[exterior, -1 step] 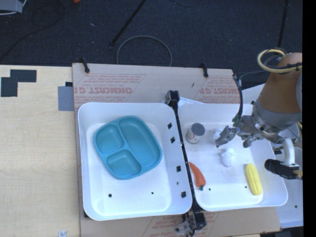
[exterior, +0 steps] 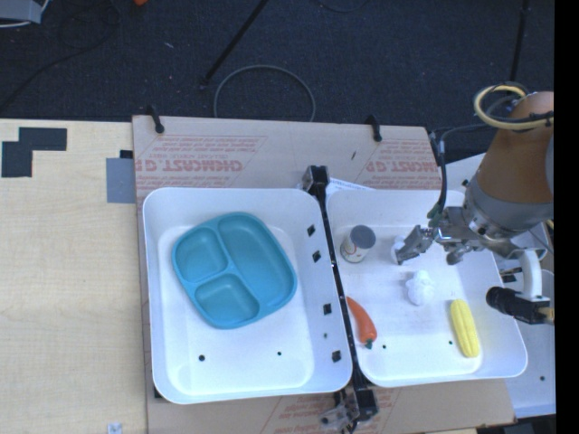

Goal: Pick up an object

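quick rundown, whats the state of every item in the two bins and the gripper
blue plate: lying flat in the left bin, right way up, three compartments bare
can: upright in the right bin, near the divider
carrot: lying flat by the divider
white lump: resting on the bin floor, untouched
corn: lying flat, near the right wall
gripper: above the right bin, holding nothing

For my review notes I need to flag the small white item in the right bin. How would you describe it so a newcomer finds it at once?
Start at the right bin, the one the arm reaches into. Near its middle, just below the gripper, lies a small white crumpled lump. It is nearly the bin's own colour, unlike the yellow corn cob to its right, the orange carrot to its left and the grey-topped cup above left.
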You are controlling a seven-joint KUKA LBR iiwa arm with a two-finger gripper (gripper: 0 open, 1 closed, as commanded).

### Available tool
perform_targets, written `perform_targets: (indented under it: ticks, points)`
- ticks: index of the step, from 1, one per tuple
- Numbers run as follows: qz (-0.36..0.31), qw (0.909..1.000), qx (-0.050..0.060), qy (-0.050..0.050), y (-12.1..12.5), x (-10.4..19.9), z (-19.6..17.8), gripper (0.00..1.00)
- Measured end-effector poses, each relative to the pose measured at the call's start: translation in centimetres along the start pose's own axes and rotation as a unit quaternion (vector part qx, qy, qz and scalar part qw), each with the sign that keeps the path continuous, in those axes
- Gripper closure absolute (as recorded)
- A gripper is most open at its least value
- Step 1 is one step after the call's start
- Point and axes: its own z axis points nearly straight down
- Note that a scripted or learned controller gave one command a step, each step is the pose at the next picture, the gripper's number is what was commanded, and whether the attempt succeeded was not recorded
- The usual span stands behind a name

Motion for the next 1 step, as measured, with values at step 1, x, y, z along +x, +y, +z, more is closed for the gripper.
perform_targets:
  ticks: [1]
  points:
    - [0.000,1.0000,0.003,0.001,0.31,0.62,6.22,0.00]
